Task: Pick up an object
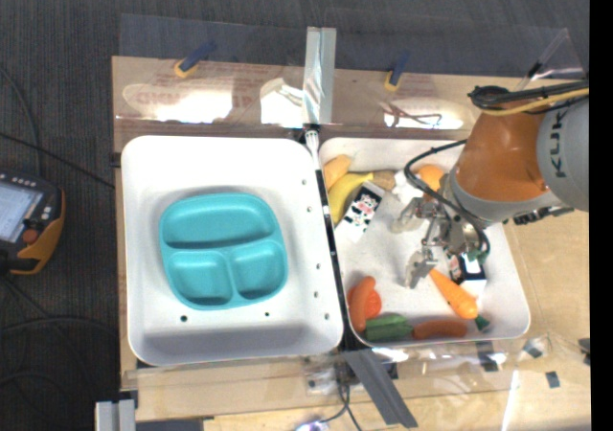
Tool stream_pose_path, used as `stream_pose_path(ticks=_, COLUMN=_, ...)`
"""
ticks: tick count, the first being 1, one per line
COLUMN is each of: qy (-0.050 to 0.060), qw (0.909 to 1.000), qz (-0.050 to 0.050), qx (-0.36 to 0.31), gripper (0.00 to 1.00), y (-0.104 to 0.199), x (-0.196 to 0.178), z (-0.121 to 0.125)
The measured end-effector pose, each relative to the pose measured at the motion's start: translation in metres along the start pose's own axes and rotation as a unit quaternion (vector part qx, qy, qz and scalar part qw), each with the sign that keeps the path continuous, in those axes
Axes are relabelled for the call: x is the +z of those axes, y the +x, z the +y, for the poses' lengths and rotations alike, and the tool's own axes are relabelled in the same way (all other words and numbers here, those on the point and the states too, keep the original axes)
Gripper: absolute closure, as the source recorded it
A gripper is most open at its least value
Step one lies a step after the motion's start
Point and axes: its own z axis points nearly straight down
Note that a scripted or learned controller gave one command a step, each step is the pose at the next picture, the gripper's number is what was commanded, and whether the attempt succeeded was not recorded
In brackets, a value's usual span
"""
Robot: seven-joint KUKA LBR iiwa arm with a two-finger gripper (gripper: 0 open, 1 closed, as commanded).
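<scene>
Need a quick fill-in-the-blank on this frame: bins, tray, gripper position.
1. The teal tray lies in the white bin on the view's ____.
2. The tray is divided into ____ compartments.
3. The gripper hangs over the other bin, on the view's ____.
4. The yellow fruit near the wall between the bins is a ____.

Missing words: left; three; right; banana.

The arm [508, 166] is cut off by the right edge and hides part of the right bin [383, 252] toward the table's far right corner, with most of an orange fruit [431, 174]. The end effector [419, 266] covers the upper end of the carrot [458, 295]. Print on the card [362, 209] is too small to read.
</scene>
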Motion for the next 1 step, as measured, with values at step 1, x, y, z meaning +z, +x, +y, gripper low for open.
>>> stream_pose_path(ticks=1, qy=0.001, qw=0.9989, qz=0.001, qx=0.047, gripper=0.0, y=0.0436, x=-0.0007, z=-0.0722)
